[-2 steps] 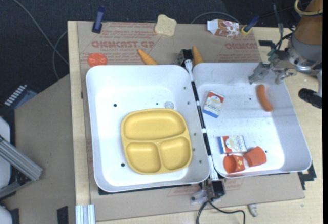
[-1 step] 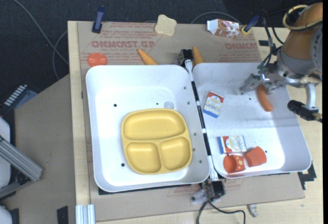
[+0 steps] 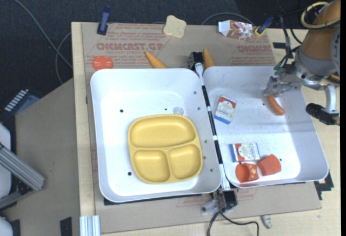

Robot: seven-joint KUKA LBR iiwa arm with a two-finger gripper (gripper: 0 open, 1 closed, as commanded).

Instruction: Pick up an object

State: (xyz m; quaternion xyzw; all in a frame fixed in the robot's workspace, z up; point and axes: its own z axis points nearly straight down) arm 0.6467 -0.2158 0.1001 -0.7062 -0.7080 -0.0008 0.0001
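Pincer [image 3: 277,90] hovering low in the right bin [image 3: 303,137], right over a small orange sausage [image 3: 275,105].

The sausage is lying just under the fingertips, touching or nearly so; whether the pincer is open, closed or gripping it, I cannot tell. Further left of the pincer a small carton [image 3: 225,109] is resting near the bin's left wall. Toward the near edge, well below the pincer, a flat packet [image 3: 245,151], a red tomato [image 3: 246,172] and an orange cup [image 3: 269,164] are sitting together. Far left of the pincer, a yellow divided tray [image 3: 165,148] is lying in the left bin [image 3: 108,121].
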